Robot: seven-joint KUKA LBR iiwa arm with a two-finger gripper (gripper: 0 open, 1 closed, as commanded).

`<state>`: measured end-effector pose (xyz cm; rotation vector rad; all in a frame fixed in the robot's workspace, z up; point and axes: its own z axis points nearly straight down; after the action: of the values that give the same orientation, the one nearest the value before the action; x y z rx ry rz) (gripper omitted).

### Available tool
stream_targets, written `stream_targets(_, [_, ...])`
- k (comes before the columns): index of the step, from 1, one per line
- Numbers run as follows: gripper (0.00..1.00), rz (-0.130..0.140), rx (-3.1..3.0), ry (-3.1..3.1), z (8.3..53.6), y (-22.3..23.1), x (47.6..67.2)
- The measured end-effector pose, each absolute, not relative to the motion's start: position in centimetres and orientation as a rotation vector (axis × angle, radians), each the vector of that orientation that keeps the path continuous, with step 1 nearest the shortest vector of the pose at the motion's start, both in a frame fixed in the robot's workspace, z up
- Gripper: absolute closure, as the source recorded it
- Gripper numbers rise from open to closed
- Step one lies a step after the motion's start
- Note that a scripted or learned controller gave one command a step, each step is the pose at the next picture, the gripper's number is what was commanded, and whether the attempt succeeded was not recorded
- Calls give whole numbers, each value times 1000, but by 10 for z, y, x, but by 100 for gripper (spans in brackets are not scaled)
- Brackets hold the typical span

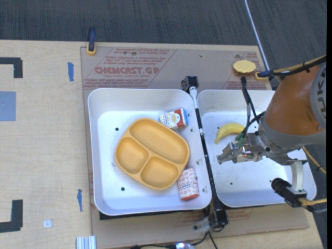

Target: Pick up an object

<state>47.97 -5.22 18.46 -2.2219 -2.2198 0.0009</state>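
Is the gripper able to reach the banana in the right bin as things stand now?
Probably yes. The gripper hangs in the right bin just below the banana, and nothing lies between them. The yellow plate and cartons sit apart in the left bin.

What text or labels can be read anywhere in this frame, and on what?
"CHEMCAST GP": red print on the brown board behind the bins, blurred, so this reading is approximate.
Smaller red lines above and below it: too small to read.
Small carton: print too blurred to read.
Red-and-white packet: print too blurred to read.
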Motion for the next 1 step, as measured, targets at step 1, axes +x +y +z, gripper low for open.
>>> stream_targets(1, [100,-2,-2220,-2224,185,6,510])
